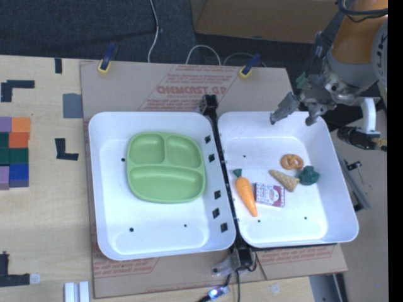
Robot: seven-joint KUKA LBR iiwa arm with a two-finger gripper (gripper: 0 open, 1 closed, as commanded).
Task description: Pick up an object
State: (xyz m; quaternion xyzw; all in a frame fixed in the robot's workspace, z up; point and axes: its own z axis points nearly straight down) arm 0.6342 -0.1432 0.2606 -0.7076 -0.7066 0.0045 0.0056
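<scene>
Five small items lie in the right bin (327, 168); the carrot (246, 195) sits nearest its centre divider. Gripper (293, 117) hovers at the bin's far rim, fingers spread wide, holding nothing. Approach step; next move calls for descending over one item.

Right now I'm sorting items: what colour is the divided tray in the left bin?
Light green, seen in the camera view.

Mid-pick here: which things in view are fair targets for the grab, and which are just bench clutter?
Job items, right bin: carrot, pink carton, pretzel, wedge, dark green piece; the gripper is open above the bin's far edge.

Lying about: green divided plate in left bin, coloured blocks, clamps.
</scene>
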